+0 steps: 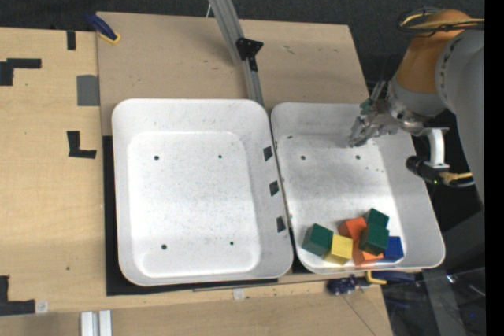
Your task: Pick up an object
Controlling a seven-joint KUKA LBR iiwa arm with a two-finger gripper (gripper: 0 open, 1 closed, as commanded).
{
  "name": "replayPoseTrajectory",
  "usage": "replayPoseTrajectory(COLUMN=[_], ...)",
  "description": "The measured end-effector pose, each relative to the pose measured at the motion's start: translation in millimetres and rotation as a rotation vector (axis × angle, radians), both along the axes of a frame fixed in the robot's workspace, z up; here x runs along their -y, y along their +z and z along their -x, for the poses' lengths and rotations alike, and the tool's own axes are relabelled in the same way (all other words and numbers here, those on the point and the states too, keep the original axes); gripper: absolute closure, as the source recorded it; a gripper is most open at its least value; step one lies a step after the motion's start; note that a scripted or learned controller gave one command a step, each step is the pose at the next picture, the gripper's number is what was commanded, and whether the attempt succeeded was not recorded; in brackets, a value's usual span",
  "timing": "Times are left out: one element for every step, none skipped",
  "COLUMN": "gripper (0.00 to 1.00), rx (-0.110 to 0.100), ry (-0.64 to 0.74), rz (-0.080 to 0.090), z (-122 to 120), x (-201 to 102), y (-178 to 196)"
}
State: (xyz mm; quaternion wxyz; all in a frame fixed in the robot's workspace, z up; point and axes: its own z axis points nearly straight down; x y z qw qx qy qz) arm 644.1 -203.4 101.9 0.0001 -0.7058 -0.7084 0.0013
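A heap of small blocks lies in the near corner of the right bin [315,130]: a green block [318,238], a yellow block [342,248], orange blocks [354,229], a dark green block [376,227] and a blue block [393,248]. My gripper [364,130] hangs over the far right part of that bin, well away from the heap. Nothing shows between its fingers.
The left bin [189,110] sits beside the right one on the wooden bench. A slanted metal pole [224,4] rises from behind the bins' shared edge. My grey arm with its orange band [425,51] fills the right side.
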Motion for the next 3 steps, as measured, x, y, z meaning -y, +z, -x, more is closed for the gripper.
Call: replayPoseTrajectory(gripper=[1.0, 1.0, 1.0], rx=[0.008, 0.007, 0.001], ry=[-0.001, -0.002, 0.002], rz=[0.0, 0.0, -0.003], z=[-10, -12, 5], x=[2, 2, -56], y=[59, 108, 114])
